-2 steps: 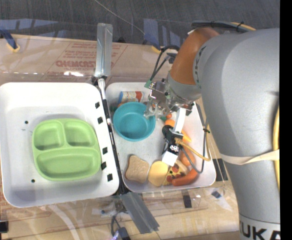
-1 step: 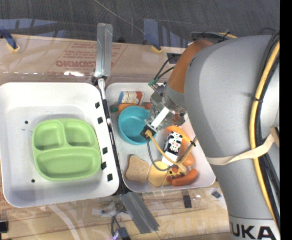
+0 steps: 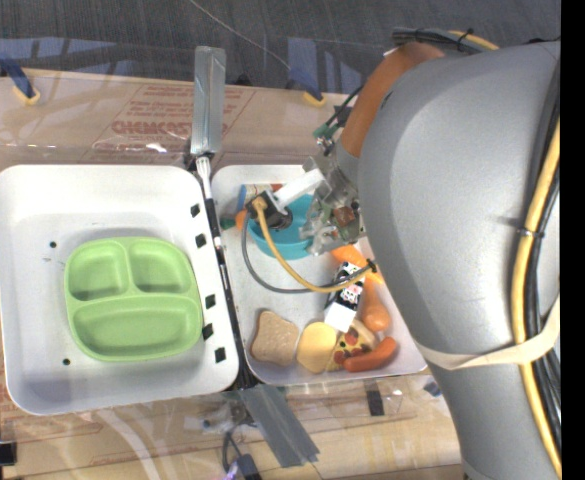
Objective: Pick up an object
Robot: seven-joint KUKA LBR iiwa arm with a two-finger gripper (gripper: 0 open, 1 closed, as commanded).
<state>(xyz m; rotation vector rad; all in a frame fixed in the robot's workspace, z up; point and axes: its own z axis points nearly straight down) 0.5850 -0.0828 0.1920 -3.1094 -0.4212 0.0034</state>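
The gripper [image 3: 330, 218] hangs low over the right bin [image 3: 234, 298], above a blue bowl [image 3: 282, 240]; its grip cannot be told from here. Along the bin's near side lie a tan bread slice [image 3: 274, 337], a yellow round piece [image 3: 317, 346] and a red-orange sausage [image 3: 370, 356]. A green divided tray [image 3: 132, 298] rests in the left bin [image 3: 32, 268].

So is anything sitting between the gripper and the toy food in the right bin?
Nothing visible blocks it. The gripper hovers over the blue bowl at the bin's far end; the bread slice and sausage lie exposed nearer the front edge.
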